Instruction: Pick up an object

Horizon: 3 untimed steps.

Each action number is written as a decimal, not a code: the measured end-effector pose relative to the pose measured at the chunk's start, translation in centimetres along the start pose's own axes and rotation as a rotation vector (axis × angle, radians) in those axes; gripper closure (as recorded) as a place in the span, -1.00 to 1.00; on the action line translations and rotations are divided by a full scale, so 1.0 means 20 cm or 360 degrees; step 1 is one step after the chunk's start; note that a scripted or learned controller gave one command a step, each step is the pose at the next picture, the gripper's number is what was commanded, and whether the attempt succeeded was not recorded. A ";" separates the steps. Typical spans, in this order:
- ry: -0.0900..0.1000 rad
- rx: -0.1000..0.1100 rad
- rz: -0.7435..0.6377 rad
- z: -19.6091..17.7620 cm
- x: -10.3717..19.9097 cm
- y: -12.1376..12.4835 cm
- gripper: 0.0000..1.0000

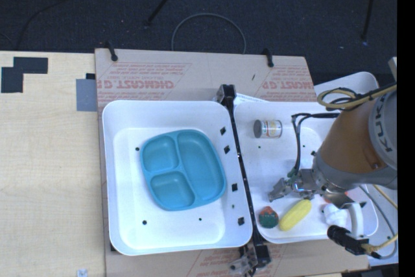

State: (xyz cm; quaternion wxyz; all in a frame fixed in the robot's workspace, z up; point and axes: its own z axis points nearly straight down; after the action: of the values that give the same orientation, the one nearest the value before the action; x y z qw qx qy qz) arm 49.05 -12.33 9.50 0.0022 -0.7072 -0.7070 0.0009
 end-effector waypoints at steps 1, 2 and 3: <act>0.0000 0.0002 0.0011 -0.05 -0.01 0.00 1.00; -0.0002 -0.0007 -0.0002 -0.36 0.00 -0.01 1.00; -0.0003 -0.0006 -0.0001 -0.58 -0.03 -0.03 1.00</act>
State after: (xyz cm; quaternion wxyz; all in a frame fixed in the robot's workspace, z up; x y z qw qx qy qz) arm 48.43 -12.97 21.13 0.0003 -0.7069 -0.7073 0.0001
